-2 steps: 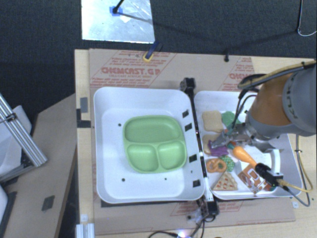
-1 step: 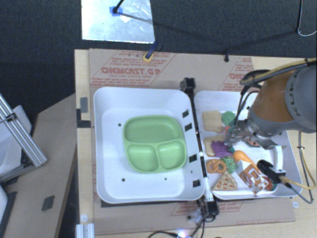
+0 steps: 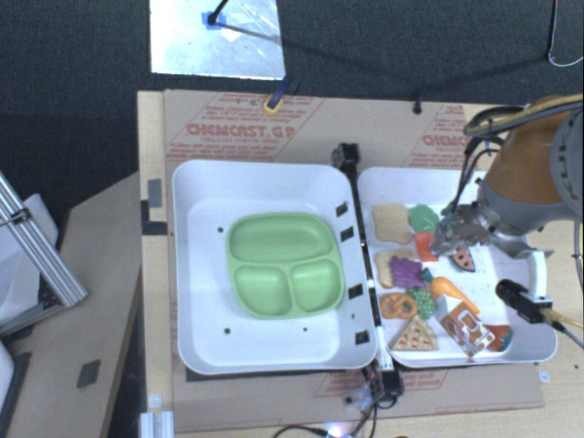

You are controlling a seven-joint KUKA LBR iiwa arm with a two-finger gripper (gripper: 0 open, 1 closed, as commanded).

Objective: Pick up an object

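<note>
Nearest me, the counter's (image 3: 91, 245) wood edge carries two white bins on cardboard (image 3: 246, 130). The left bin (image 3: 196, 199) holds a green tray (image 3: 283, 263); toy food (image 3: 420, 304) crowds the right bin (image 3: 538, 340), at 3 o'clock. My end effector (image 3: 453, 235) hangs over it; its grip I cannot tell. Beyond, dark carpet (image 3: 73, 53).

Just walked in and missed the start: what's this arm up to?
A grey and orange arm reaches in from the right over the right bin, which holds toy food: a toast slice, green leafy piece, carrot, pretzel, pizza slice and watermelon slice. Its gripper sits low beside the green piece; nothing is visibly lifted. The left bin holds a green divided tray.
</note>
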